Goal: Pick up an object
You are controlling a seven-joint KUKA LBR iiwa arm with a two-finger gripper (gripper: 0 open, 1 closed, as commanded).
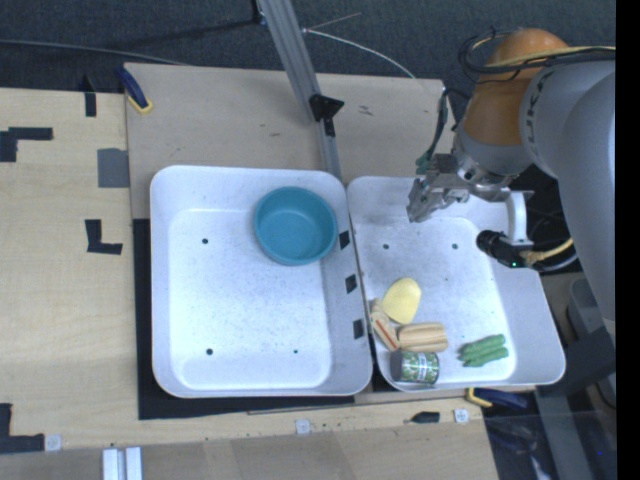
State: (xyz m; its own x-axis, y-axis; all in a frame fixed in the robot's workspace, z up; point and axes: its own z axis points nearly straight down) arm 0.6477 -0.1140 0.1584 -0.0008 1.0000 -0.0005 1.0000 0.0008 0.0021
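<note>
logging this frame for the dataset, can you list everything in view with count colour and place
bins: 2, white, side by side on the bench
bowl: 1, blue, far part of the left bin
lemon-like piece: 1, pale yellow, near part of the right bin
hot dog: 1, tan and brown, just nearer than the yellow piece
can: 1, green label with silver top, near edge of the right bin
green vegetable: 1, green, near right corner of the right bin
pole: 1, grey metal, slanting from the top down to between the bins
arm: 1, grey with orange band, reaching in from the right
jaws: 1 pair, dark, over the far part of the right bin
</note>
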